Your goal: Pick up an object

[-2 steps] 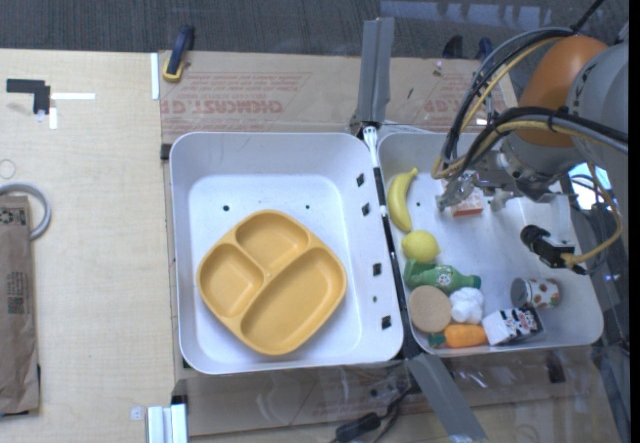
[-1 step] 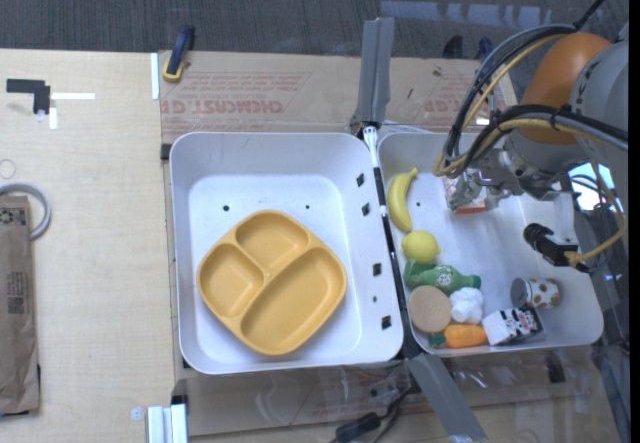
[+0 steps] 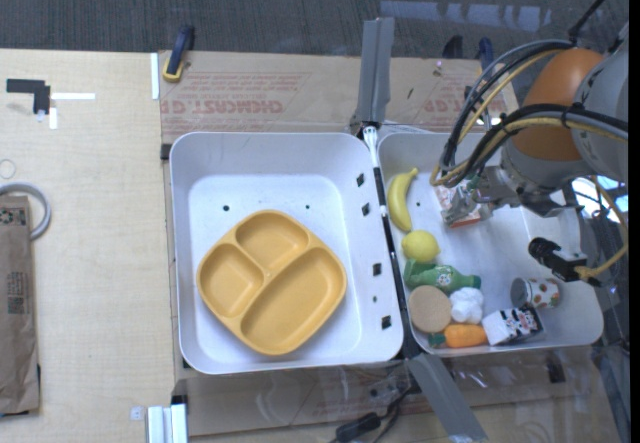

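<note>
A: Camera view, looking down on the bench. How many bins?

B: Two white ones side by side. The left bin [image 3: 190, 231] has one thing in it, a yellow divided plate [image 3: 272, 281] with three compartments, lying flat near the middle.

A: And the right bin [image 3: 590, 331]?

B: It carries the loose items, most of them crowded along its left and near sides. One banana [image 3: 401, 198] lies by the left wall; one lemon [image 3: 420, 247] sits just below it; one green toy [image 3: 443, 278] is below the lemon. Then one tan round disc [image 3: 431, 309], one white fluffy lump [image 3: 466, 304] touching it, one orange carrot [image 3: 465, 336] at the near edge, and one black-and-white toy [image 3: 514, 324] beside the carrot. One small patterned cup [image 3: 534, 292] stands further right.

A: The arm?

B: One, reaching in from the right. Its gripper [image 3: 462, 206] is low over the far part of the right bin, right of the banana and apart from it. Whether it is closed or spread, I cannot tell.
</note>
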You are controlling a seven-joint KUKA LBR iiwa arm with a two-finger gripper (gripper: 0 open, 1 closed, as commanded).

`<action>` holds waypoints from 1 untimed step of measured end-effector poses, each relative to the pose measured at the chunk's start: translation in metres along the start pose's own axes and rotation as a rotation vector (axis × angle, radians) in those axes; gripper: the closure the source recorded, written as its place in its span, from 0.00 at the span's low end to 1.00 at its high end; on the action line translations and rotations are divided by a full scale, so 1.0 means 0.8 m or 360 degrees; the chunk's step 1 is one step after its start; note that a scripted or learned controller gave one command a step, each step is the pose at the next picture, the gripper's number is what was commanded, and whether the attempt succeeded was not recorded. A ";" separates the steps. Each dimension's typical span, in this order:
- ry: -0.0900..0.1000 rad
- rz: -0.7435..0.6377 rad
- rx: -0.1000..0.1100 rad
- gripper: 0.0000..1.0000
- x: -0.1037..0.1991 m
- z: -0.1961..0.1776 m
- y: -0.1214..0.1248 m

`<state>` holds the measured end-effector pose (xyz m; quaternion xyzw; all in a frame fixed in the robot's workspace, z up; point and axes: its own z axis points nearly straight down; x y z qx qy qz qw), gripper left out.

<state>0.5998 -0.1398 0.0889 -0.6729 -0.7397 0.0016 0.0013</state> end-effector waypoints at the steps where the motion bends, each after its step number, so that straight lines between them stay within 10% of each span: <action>1: -0.0001 -0.0218 0.0001 1.00 0.117 -0.125 0.020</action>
